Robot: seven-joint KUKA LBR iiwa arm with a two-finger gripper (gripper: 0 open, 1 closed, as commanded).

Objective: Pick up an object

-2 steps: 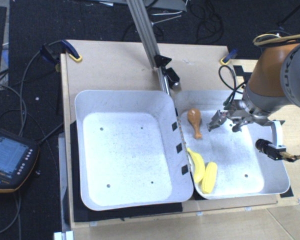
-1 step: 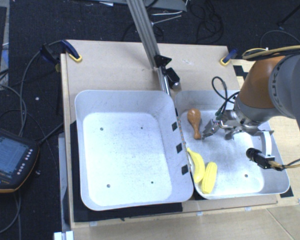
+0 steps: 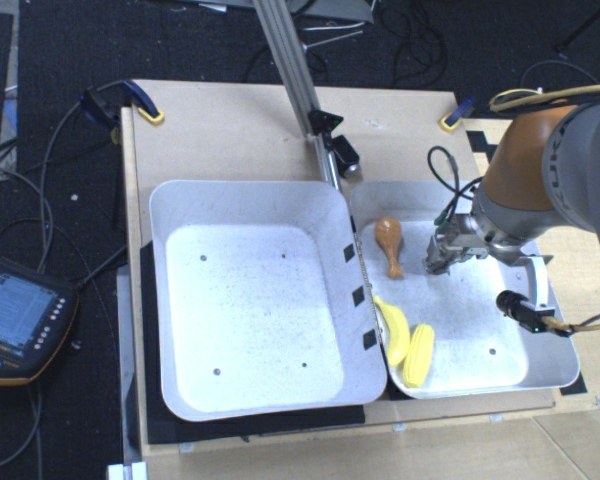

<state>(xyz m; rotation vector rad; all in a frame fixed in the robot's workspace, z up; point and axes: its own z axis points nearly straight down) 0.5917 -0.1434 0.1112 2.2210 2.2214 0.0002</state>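
Observation:
In the right bin (image 3: 500, 373) lies a brown wooden pear-shaped piece (image 3: 389, 242) with a stem, near the bin's far left corner. A yellow banana (image 3: 391, 330) and a yellow corn-like piece (image 3: 418, 354) rest together at the bin's near left side. My gripper (image 3: 439, 259) hangs low over the bin floor just right of the brown piece, a small gap apart from it. Nothing shows between its fingers.
The left bin (image 3: 170, 268) is a large white tray beside the right one, sharing a raised wall with black clips (image 3: 360, 293). A slanted metal rail (image 3: 295, 68) crosses the far side. Yellow clamps hold the board's far corners.

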